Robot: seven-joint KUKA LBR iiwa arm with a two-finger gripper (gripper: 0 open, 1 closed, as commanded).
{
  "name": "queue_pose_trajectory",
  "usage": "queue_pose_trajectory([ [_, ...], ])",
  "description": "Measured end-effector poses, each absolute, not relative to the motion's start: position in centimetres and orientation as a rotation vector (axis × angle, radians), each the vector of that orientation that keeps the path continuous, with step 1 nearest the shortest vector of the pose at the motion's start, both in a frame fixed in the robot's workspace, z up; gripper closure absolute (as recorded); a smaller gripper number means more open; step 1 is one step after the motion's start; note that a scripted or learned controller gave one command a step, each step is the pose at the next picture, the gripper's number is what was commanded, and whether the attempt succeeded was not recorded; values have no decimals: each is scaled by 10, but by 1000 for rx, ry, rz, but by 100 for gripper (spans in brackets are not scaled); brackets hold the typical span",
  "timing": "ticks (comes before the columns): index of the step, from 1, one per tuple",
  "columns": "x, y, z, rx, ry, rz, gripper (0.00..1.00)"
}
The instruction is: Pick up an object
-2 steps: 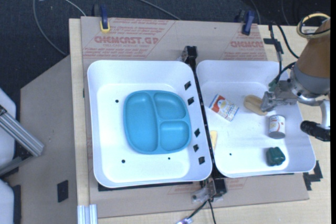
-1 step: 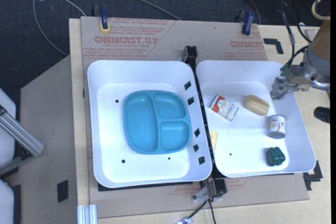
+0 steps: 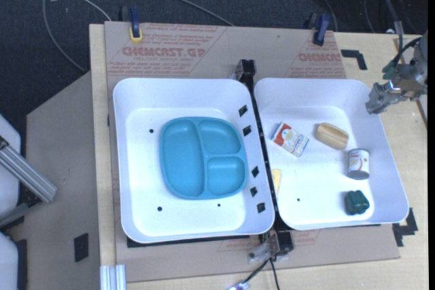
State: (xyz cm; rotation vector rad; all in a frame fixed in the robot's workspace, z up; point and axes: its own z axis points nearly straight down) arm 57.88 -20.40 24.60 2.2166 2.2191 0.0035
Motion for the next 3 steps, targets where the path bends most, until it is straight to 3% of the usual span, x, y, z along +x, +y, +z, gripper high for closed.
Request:
queue_pose_trajectory([
  [1, 579, -204, 280, 2218, 2221, 3, 100],
  [3, 578, -101, 264, 2219, 2229, -1, 100],
])
